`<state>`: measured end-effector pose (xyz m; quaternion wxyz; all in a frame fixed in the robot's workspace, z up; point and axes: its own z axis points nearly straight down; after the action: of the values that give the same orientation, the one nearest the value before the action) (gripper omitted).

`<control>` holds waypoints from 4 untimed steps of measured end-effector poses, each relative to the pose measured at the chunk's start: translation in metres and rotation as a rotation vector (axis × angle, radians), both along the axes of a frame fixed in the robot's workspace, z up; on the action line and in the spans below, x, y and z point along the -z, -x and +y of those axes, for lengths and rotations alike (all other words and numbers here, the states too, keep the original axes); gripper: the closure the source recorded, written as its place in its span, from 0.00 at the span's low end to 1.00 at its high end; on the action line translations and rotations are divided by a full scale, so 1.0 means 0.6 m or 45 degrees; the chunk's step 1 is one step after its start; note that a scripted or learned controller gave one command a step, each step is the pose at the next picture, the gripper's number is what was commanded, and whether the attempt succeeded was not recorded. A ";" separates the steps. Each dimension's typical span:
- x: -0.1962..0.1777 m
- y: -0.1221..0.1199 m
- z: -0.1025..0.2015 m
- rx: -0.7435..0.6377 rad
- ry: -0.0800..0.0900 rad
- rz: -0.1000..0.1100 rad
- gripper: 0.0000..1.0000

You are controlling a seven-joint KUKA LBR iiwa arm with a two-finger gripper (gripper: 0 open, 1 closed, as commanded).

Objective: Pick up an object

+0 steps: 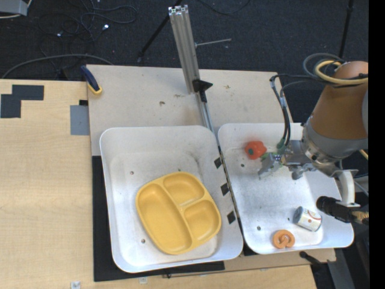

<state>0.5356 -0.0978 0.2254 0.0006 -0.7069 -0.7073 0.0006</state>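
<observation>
The gripper (281, 165) hangs over the right bin (264, 233); I cannot tell how it is set. A small red tomato (255, 149) lies just beside it, near the bin's far edge. An orange ring (283, 239) and a white cup (307, 219) sit by the near right corner. The bin's middle is bare.

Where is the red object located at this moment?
In the camera view, the red object lies in the right bin, near its far left corner, just left of the tool.
</observation>
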 end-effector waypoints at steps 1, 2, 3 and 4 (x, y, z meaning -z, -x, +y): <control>0.075 -0.004 0.008 0.000 -0.002 0.009 0.00; 0.151 -0.006 0.018 0.001 -0.002 0.009 0.00; 0.223 -0.010 0.016 0.003 0.000 -0.004 0.00; 0.203 -0.013 0.016 0.009 -0.003 -0.013 1.00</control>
<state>0.5436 -0.0880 0.1037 -0.0021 -0.7095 -0.7047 -0.0037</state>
